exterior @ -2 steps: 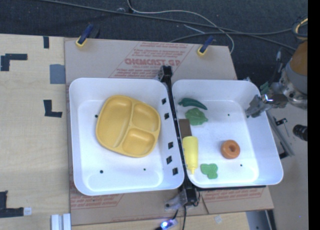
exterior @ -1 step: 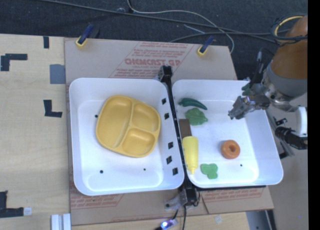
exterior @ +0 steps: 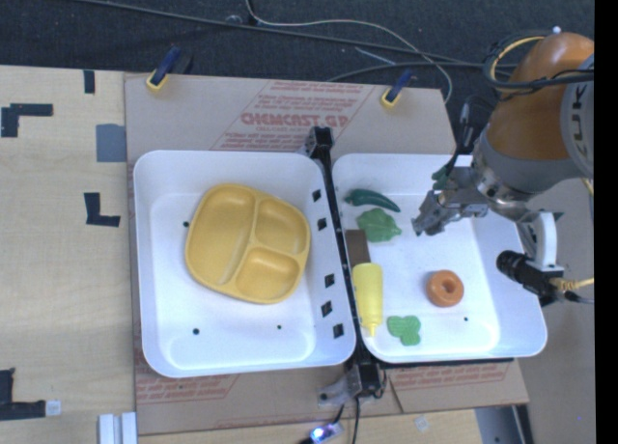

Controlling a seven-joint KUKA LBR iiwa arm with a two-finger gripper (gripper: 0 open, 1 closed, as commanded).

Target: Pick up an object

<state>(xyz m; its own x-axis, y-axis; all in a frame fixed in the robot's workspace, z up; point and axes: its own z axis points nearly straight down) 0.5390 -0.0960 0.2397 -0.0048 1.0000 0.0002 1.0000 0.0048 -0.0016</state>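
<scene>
While the arm is reaching in from the right, I am watching its gripper (exterior: 432, 219) hanging over the right bin (exterior: 512, 334), above bare white floor between the green items and the bin's far right wall. Whether it is open or closed I cannot tell; nothing is showing in its grasp.

The candidates are all lying loose in that bin, which I am reading as the pick bin. A dark green pepper-like piece (exterior: 372, 199) is sitting near the divider, with a lighter green leafy toy (exterior: 379, 227) just below it, and both are lying just left of the tool. A yellow squeeze bottle (exterior: 368, 295) is lying lengthwise along the divider. A small green broccoli-like piece (exterior: 405, 329) is resting near the front wall, and an orange doughnut-shaped ring (exterior: 445, 288) is sitting alone toward the middle. I am judging the leafy toy the nearest target, though the ring has more open room around it.

The left bin (exterior: 154, 336) is holding a yellow compartment plate (exterior: 248, 243), tilted askew, probably as the drop side.

Both bins are sitting on a cardboard sheet (exterior: 290, 114) clamped at its far edge by two clips, on a pale wooden bench (exterior: 58, 268) marked with dark tape. Cables are trailing across dark flooring behind.
</scene>
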